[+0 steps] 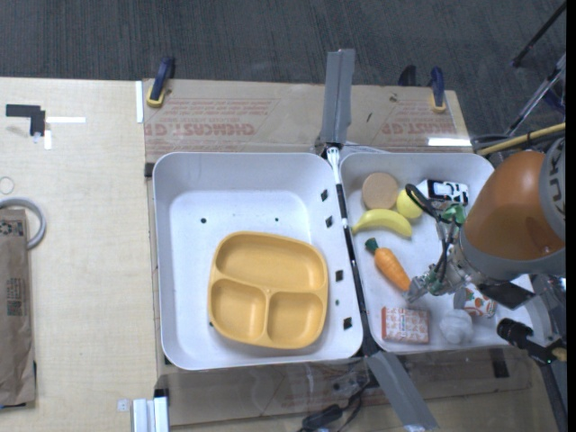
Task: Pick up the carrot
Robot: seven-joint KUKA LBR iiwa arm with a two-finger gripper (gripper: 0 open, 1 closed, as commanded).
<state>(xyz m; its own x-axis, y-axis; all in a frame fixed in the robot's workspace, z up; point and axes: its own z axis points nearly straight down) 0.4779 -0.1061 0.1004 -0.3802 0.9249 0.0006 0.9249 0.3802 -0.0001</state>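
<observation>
Overhead view of two white bins: the carrot (390, 267) lies diagonally in the right bin (360, 241), leafy end toward the banana (382, 222) just above it and a small printed packet (406, 325) below. The gripper (423, 286) sits at the carrot's lower right tip; whether its fingers are spread or closed cannot be told. A yellow divided plate (268, 289) rests in the left bin (171, 268).

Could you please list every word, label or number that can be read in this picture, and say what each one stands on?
"CHEMCO'S GR...", red print seen upside down, on the brown cardboard sheet behind the left white bin; the same print on the cardboard behind the right white bin is too blurred to read.
Small red and white packet in the right bin: print too small to read.
Brown paper bag at the left edge: labels blurred.
</observation>
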